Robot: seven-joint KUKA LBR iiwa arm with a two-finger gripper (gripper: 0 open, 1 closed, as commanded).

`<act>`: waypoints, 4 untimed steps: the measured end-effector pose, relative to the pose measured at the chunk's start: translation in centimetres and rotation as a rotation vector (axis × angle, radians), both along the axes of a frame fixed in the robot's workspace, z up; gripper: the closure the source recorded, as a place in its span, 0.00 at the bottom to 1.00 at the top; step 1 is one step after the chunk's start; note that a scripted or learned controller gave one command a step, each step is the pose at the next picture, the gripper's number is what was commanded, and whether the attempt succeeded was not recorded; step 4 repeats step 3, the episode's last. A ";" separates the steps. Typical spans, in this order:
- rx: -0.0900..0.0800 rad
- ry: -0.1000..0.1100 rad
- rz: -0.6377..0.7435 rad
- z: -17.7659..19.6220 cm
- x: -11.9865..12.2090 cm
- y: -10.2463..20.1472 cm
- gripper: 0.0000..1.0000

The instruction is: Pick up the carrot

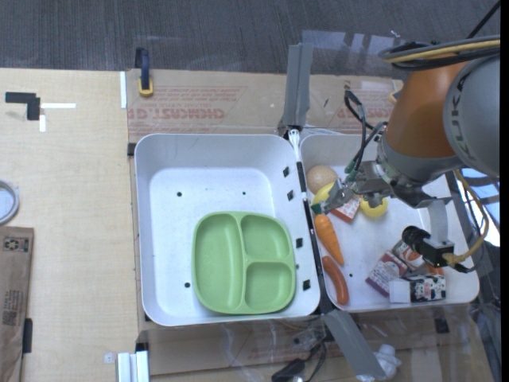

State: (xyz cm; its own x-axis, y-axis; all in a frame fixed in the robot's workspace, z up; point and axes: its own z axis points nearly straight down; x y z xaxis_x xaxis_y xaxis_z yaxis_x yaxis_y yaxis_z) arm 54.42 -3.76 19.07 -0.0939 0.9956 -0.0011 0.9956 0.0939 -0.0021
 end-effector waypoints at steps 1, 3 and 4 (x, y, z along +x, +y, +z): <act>-0.001 0.001 0.008 -0.1 3.0 6.2 0.00; -0.001 0.003 0.215 0.8 2.3 8.7 1.00; -0.001 0.003 0.215 0.8 2.3 8.7 1.00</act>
